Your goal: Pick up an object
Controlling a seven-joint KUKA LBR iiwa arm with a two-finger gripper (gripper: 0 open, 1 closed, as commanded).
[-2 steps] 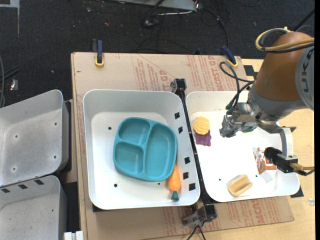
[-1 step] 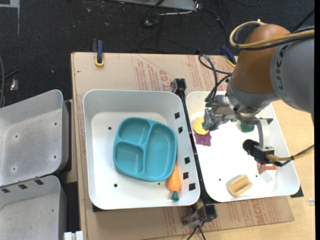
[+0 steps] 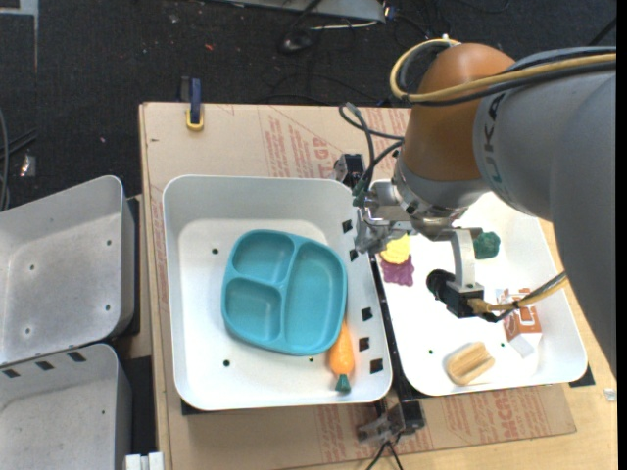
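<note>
My gripper point(image 3: 370, 231) hangs over the wall shared by the two bins, at the upper left of the right bin point(image 3: 558, 355). Just right of it and below lies a yellow toy point(image 3: 397, 252), touching a purple one point(image 3: 399, 271). A green toy point(image 3: 487, 244) sits farther right, partly hidden by the arm. Near the right bin's front lies a tan bread roll point(image 3: 468, 362), with a white and orange packet point(image 3: 524, 324) to its upper right. The left bin point(image 3: 191, 262) holds a teal divided plate point(image 3: 284, 292) and an orange carrot point(image 3: 341, 353) at the plate's lower right.
The grey arm with its orange band covers the upper part of the right bin. Both bins rest on a cardboard sheet point(image 3: 255, 135). A yellow and blue clamp point(image 3: 195, 106) sits at its back left. Two more white trays point(image 3: 59, 253) lie at the far left.
</note>
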